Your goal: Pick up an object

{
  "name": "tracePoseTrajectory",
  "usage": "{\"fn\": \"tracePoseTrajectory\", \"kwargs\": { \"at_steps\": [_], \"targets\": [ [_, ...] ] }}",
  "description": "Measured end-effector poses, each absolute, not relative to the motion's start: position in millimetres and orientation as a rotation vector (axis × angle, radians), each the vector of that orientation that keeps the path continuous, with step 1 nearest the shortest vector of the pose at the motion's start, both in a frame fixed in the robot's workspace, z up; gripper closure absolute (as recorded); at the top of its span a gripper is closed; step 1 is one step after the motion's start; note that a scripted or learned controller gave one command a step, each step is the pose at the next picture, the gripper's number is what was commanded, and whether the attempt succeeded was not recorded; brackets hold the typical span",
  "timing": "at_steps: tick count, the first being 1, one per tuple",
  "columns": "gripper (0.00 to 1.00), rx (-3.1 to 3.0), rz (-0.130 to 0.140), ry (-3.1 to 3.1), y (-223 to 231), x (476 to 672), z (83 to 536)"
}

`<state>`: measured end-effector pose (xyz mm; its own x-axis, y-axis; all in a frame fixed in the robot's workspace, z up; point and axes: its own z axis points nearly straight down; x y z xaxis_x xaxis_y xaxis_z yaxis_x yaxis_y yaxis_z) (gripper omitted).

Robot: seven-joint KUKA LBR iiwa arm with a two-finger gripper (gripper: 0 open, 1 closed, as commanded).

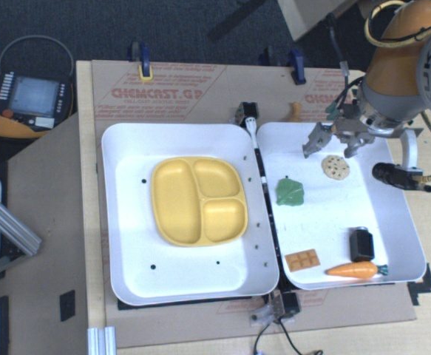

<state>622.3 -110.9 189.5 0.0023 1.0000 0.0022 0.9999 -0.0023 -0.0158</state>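
1. Camera view, the gripper [333,145]: it hangs over the far part of the right bin [392,220], on the grey arm [404,58] with its orange band that comes in from the right. Its two fingers [315,142] are spread apart, one toward the bins' divide and one toward the arm. Nothing sits between them; they pinch no object.
2. Camera view, the cookie [336,168]: a round, speckled piece lying flat on the bin floor, just beside and below the spread fingers. Whether a fingertip touches it cannot be told from this angle.
3. Camera view, the rest of the right bin: a green piece [290,192] lies near the left wall, about midway down. A black block [361,243] sits toward the near right. A carrot [356,271] lies along the near edge, its green end pointing right. A waffle [302,260], brown and gridded, lies just left of the carrot, apart from it.
4. Camera view, the left bin [126,198]: it holds a yellow tray [199,200] with three compartments, one long one on the left and two smaller ones on the right. The tray lies flat near the middle of the bin.
5. Camera view, surroundings: both bins rest side by side on a brown board [200,87], their inner walls touching.
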Motion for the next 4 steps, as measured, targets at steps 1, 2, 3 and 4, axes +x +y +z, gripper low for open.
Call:
{"fn": "tracePoseTrajectory", "kwargs": {
  "at_steps": [1, 2, 3, 4],
  "targets": [
    [0.0, -2.22, 0.0, -2.221, -111, 625.5, 198],
    [0.0, -2.217, 0.008, -2.216, -108, 616.2, 138],
    [0.0, -2.218, 0.005, -2.217, -107, 615.3, 85],
    [1.0, -2.223, -0.001, -2.222, -108, 617.0, 99]
  ]
}}
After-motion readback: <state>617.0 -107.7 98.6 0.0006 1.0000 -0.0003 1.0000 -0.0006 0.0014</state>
